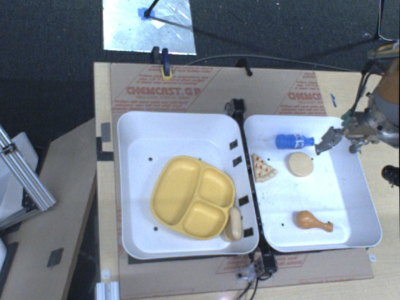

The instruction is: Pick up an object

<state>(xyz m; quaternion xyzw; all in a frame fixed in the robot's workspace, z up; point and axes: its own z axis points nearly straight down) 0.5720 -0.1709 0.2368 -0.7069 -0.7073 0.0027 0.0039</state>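
Note:
The right bin [359, 186] holds a blue bottle [294, 141] lying on its side, a round beige biscuit [300, 165], a pizza slice [262, 167] by the left wall and a brown drumstick [312, 221] near the front. My gripper [341, 144] hangs over the bin's back right part, just right of the bottle and up-right of the biscuit. Its two dark fingers [325, 142] stand apart with nothing between them. It is open.
The left bin [134, 167] contains a yellow divided tray [194, 197] with a pale bread roll [234, 224] at its front right corner. Black clips line the divider between the bins [245, 167]. A cardboard sheet lies under both bins.

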